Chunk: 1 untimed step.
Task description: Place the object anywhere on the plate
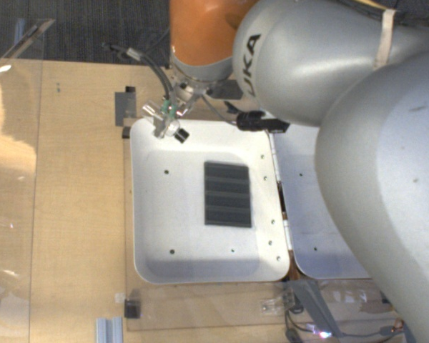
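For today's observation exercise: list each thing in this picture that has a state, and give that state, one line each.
Gripper: above the far left corner of the left bin, fingers pointing down.
Dark ribbed plate: lying flat in the middle of the left bin, nothing on it.
Left bin: flat on the bench.
Right bin: partly covered by the arm.

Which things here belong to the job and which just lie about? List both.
Job: gripper; dark ribbed slab, likely the object; left bin holding it.
Lying about: right bin; small black block on the bench.
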Motion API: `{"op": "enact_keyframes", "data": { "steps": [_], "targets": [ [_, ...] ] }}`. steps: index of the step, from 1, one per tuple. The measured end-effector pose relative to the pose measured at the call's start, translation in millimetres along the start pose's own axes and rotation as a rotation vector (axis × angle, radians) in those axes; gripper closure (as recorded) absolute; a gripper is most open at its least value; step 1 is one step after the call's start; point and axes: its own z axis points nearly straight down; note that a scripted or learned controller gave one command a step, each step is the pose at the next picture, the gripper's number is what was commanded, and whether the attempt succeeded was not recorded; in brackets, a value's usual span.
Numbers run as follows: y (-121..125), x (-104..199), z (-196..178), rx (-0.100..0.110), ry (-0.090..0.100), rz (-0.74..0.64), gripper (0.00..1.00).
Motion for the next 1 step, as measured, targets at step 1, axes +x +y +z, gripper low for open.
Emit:
{"op": "enact_keyframes", "data": {
  "steps": [1],
  "targets": [
    [0.2, -0.4, 38.8, 0.004, 0.002, 0.253, 1.00]
  ]
}}
